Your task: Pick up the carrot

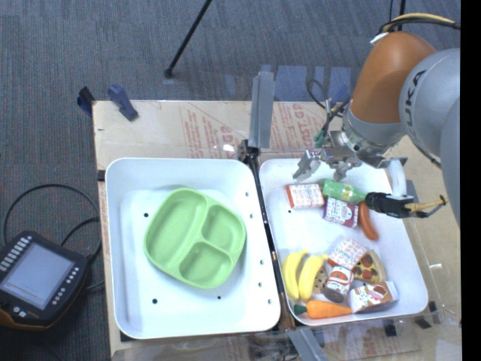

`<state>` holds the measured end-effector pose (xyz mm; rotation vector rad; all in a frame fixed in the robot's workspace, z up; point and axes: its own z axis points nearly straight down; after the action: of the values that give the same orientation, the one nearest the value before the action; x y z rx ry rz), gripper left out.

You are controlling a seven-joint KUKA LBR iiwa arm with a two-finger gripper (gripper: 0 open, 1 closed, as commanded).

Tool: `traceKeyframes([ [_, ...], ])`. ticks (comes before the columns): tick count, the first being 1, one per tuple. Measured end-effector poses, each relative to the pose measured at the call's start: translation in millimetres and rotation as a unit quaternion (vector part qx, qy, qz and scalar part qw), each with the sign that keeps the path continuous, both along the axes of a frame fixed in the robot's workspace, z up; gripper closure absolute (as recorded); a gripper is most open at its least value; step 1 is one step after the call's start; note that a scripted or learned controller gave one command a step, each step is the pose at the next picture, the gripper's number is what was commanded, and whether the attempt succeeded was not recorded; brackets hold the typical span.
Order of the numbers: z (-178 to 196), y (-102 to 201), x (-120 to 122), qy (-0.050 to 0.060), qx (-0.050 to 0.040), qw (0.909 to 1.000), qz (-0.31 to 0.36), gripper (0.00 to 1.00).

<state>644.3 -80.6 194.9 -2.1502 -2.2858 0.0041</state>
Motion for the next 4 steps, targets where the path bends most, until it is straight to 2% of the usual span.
traceKeyframes([
  [1,-10,31,-11,0.001,0.0008,0.9944,0.106,0.00],
  [2,-68,-35,-1,0.001,0.0014,0.9867,0.162,0.00],
  [3,-60,-36,-1,0.001,0.0020,0.9871,0.160,1.00],
  [4,86,-98,-30,-0.001,-0.0002,0.9991,0.042,1.00],
])
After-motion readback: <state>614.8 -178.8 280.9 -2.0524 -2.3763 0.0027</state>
